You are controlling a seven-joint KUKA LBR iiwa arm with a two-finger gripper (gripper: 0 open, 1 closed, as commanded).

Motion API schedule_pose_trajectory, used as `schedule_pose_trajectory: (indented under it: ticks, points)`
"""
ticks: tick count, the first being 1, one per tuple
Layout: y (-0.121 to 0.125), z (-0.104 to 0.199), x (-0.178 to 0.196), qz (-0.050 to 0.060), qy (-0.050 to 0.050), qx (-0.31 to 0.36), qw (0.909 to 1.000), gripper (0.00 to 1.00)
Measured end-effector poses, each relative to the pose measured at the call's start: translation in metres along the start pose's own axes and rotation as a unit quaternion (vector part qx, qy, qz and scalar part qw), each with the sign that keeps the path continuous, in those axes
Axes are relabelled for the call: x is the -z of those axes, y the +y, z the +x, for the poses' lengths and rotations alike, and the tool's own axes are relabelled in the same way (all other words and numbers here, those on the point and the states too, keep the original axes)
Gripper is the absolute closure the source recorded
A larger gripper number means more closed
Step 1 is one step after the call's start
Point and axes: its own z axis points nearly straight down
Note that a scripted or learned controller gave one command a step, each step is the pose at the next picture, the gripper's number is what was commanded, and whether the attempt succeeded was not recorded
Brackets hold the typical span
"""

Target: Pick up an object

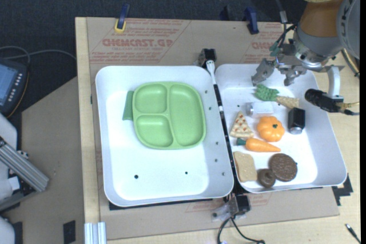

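— Over on the left, what sits in the left bin (114, 140)?

— One green divided plate (169, 114), lying flat near the middle. It looks like the drop-off spot, since all the loose items are in the right bin (326, 146).

— And those?

— A pizza slice (241, 124), a slice of bread (246, 166), a carrot (262, 145), an orange pumpkin (270, 128), two brown cookies (283, 166), a black block (296, 120). They crowd the middle and near side, some touching, so a clean grab is harder there.

— Where is the gripper (277, 73)?

— Hanging over the far part of the right bin, fingers spread wide, nothing between them. Just beneath lies a green leafy piece (266, 92) with a pale stalk, a little apart from the pile. I'd guess that is its target; it isn't lifted yet.
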Motion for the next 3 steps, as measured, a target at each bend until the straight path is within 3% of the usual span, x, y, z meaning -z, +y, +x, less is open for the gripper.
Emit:
schedule_pose_trajectory:
  ticks: [1,3]
  points:
    - [0.003,0.0,0.009,-0.007,-0.001,0.001,1.0,0.0]
    - [0.006,-0.001,-0.095,-0.008,-0.002,0.002,1.0,0.0]
